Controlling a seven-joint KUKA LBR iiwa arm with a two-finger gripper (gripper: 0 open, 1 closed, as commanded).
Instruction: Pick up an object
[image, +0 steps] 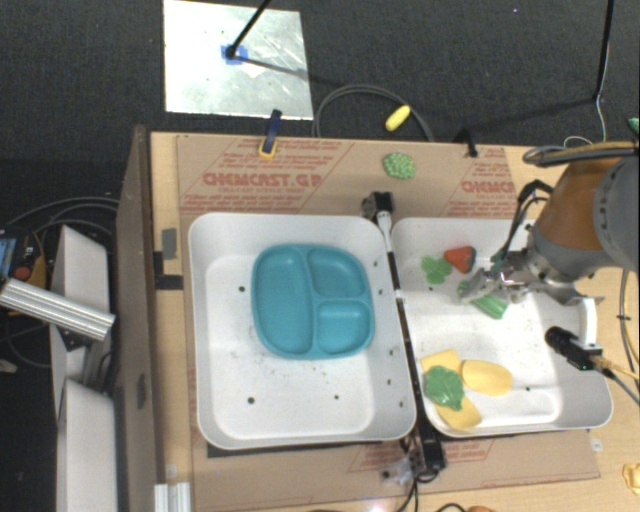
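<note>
camera view: i saw the gripper (487, 287) low in the right bin (585, 405), fingers around a small green piece (492, 306); couldn't tell if they'd clamped it. red toy (460, 258) and green toy (435, 269) sat just left; yellow items (485, 377) near front. teal divided plate (312, 301) lay in the left bin (225, 400).

A robotics lab. Loose cables (60, 215) trail over dark carpet (70, 90). A cardboard-topped table (300, 170) carries two white bins (215, 300).
</note>
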